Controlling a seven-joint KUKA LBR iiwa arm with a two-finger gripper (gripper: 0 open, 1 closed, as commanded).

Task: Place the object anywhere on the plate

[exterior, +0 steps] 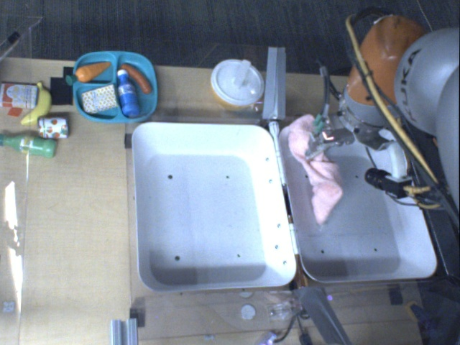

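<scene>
A pink cloth (323, 185) hangs in a long fold over the upper left part of the right bin (374, 254). My gripper (318, 141) is at the cloth's upper end, and its fingers are shut on a bunch of the fabric. The blue divided plate (149, 74) sits on the bench at the far left, beyond the left bin (208, 207). It holds a toy carrot, a sausage, a blue bottle and a waffle-like piece.
A white lidded cup (237, 83) stands behind the bins, beside a grey metal post (273, 85). A banana (37, 105), a small can (52, 127), a green bottle (29, 145) and a carton (18, 94) lie left of the plate. Cables trail from the arm over the right bin.
</scene>
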